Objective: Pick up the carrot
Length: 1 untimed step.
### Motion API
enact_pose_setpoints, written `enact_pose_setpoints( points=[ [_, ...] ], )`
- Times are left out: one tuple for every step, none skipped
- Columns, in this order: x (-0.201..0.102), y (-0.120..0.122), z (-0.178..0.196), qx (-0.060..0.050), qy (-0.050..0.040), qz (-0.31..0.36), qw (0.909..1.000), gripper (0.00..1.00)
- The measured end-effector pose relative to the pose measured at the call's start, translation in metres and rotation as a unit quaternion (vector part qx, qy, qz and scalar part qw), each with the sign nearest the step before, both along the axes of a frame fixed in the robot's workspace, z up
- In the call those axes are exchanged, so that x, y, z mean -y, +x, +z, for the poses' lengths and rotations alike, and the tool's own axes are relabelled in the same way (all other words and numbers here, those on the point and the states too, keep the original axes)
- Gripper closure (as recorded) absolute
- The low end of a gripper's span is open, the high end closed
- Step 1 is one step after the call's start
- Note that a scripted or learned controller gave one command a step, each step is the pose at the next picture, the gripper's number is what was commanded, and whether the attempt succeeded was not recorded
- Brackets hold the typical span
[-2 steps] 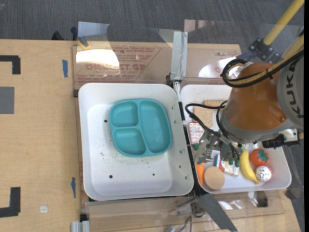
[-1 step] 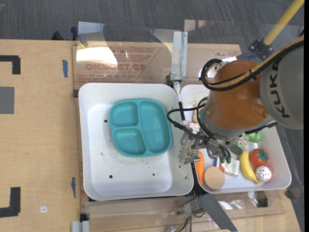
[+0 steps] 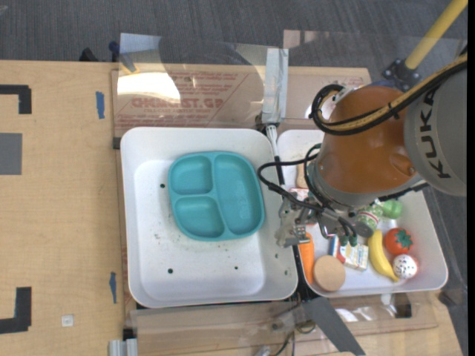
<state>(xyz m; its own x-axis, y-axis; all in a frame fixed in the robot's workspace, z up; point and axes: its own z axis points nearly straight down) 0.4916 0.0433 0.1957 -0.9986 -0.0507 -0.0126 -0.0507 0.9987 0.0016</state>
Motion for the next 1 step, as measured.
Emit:
enact_pose_setpoints(
  points=[
    [-0.0459,0.0023,-0.0111,-0.004,-0.0005,0.073,0.9973,1.00]
  ],
)
